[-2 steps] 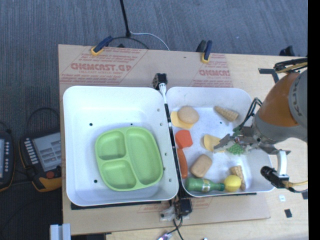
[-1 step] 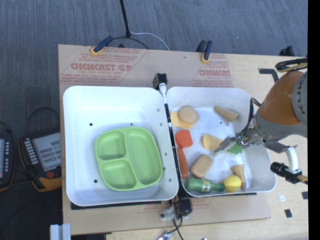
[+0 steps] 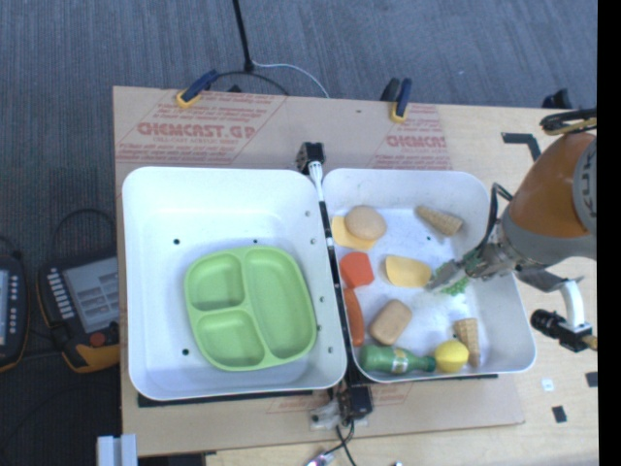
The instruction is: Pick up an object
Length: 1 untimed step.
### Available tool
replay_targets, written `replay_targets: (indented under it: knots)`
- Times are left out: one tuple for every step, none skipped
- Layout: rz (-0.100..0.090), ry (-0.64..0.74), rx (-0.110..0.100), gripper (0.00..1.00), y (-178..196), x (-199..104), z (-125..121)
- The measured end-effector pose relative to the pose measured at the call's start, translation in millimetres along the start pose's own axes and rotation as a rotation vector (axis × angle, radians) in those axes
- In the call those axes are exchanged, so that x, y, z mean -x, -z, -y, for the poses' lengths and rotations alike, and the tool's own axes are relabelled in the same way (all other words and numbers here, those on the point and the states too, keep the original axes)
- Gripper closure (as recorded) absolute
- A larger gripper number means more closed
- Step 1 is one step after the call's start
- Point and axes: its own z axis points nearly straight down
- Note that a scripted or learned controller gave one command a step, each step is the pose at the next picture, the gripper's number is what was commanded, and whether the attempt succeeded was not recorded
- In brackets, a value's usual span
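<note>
Gripper [image 3: 454,278] lowered into right bin [image 3: 505,352], at small green leafy piece [image 3: 456,285] just right of yellow wedge [image 3: 408,272]. Finger state cannot be told; grasp not confirmed. Nothing seen lifted: bread-like pieces, orange block [image 3: 356,269], green bottle [image 3: 397,361], lemon [image 3: 451,356], cone [image 3: 468,337] all resting in right bin. Green divided tray [image 3: 252,308] in left bin [image 3: 155,260] untouched. Judged: approach made; grip and lift left.

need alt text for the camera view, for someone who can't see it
A grey and orange robot arm reaches from the right into the right white bin of toy food, its gripper beside a yellow wedge. The left bin holds a green divided plate.
</note>
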Motion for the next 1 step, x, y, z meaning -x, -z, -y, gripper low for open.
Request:
replay_targets:
  knots:
    - [0.007,-0.175,0.003,1.0,-9.5,-68.3,-8.7]
